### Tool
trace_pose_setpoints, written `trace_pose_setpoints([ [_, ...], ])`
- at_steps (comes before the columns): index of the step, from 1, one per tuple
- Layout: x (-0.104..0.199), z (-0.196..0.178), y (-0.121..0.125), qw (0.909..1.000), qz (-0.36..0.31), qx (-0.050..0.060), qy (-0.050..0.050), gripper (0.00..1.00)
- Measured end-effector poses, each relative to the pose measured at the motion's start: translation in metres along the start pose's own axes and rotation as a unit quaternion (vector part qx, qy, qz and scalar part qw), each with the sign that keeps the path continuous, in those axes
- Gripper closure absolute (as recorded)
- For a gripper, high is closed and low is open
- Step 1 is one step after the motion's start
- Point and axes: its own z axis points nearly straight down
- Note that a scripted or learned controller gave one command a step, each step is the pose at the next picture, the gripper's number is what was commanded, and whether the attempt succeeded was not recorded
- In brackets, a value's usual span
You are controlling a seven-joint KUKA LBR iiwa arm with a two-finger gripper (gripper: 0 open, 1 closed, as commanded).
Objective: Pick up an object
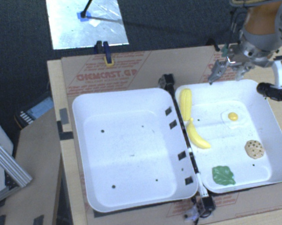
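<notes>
Banana (188,116) lies in your right-hand bin (238,148), tight against the divider wall. Gripper (226,74) hovers above the far rim, jaws spread, holding nothing. Risk: that wall could block one finger and spoil the grasp.

1. The left bin (131,152) offers a wide, open white floor, bounded only by its raised rim.
2. Where the two bins meet, their rims form a ridge that carries small black clips (173,124), with a black clamp (167,80) at its far end.
3. In the right bin (228,147), a banana (191,121) lies lengthwise just beside the ridge-side wall, so there is little room on that side, while its other side is open.
4. A fried egg (233,117), a cookie (254,149) and a green leaf (223,175) lie well apart, with bare floor between them.
5. The gripper (227,74) and arm hang over that bin's far rim, crowding the far right corner.
</notes>
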Motion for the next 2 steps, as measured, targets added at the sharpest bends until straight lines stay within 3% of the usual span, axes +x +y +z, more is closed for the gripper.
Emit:
trace_pose_setpoints([
  [1, 0.005, 0.14, -0.009, 0.9999, -0.001, 0.013, 0.003, 0.0],
  [2, 0.005, 0.12, -0.004, 1.0, -0.002, 0.006, 0.002, 1.0],
])
